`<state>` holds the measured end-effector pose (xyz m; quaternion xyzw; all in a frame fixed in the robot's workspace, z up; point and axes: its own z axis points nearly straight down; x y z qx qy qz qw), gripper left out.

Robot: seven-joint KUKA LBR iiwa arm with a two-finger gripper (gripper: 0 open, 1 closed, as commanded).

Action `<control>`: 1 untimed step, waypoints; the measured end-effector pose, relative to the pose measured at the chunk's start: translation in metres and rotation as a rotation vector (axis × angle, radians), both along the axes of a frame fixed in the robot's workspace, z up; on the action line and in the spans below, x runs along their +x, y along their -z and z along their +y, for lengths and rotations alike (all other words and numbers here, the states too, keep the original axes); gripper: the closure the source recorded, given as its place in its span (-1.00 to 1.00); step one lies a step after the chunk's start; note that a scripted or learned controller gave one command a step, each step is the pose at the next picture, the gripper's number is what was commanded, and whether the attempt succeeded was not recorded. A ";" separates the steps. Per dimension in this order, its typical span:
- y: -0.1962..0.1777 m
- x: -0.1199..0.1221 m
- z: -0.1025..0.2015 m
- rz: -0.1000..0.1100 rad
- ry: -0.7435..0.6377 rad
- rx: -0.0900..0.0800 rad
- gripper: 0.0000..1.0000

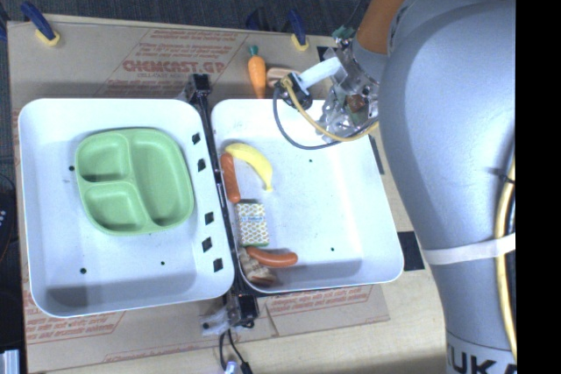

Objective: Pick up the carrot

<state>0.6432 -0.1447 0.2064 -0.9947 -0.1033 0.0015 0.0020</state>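
The carrot (256, 74) lies left of the end effector (344, 105) (grip state unclear), on cardboard.

Two white bins (53, 188), one green plate (133, 179), one carrot (256, 74), one banana (252, 162), two sausages (273, 257).
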 end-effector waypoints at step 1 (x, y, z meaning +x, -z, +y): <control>-0.009 -0.015 0.069 0.001 -0.051 -0.001 1.00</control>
